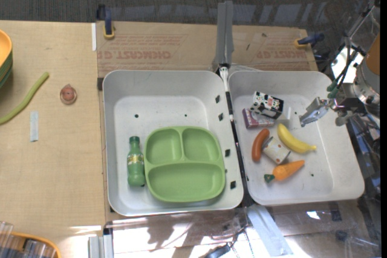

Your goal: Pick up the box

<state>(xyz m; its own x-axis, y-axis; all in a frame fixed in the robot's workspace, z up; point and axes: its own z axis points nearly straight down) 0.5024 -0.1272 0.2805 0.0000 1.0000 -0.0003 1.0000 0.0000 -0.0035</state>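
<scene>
My gripper (pixel 315 110): over the right bin's (pixel 338 187) far right side, fingers parted, holding nothing. Box (pixel 267 105): black and white, lying in that bin's far left part, touching a pinkish packet (pixel 255 119); banana (pixel 294 139), sausage (pixel 260 144), carrot (pixel 285 170) lie nearer.

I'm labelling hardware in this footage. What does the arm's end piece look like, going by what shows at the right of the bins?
A small silvery metal pincer with thin shiny fingers sits on a bulkier metallic wrist block. Thin dark cables, one greenish, run up from it. An orange patch shows on the arm at the frame's edge.
</scene>
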